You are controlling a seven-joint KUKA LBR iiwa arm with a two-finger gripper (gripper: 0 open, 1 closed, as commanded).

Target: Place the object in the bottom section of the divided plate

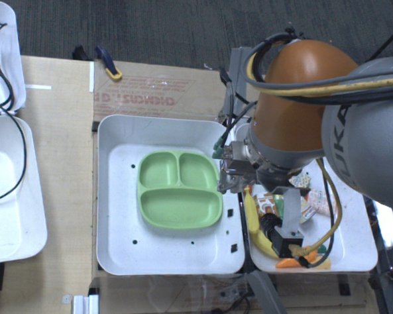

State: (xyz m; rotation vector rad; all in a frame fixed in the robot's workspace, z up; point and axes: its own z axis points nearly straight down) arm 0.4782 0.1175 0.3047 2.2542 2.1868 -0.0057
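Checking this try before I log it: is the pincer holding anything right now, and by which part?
It cannot be told. The pincer hangs at the seam between the bins, its tips hidden by the arm.

cam: fixed overhead | slanted down | both bins (109, 181) in frame

Grey arm (364, 123) from the right, orange-banded wrist (300, 93) bent downward.

The arm (364, 123) is smooth grey with a dark printed letter, ending in a glossy orange dome (300, 93); black and yellow cables (334, 78) loop over it.
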